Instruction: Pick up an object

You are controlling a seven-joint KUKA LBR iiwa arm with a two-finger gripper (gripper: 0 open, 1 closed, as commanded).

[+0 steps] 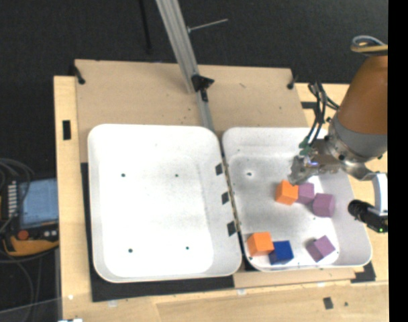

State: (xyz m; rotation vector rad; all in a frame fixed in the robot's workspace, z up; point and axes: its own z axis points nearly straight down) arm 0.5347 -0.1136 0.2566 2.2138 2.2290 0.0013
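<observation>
Camera view has the pincer (299, 172) low in the right bin (258, 146), just above an orange block (286, 193) and touching or nearly touching it (hard to call from here). Whether it's released or clenched I cannot tell. Purple blocks (323, 204) sit beside; another orange block (260, 243) and a blue one (281, 252) lie near the front rim.
</observation>
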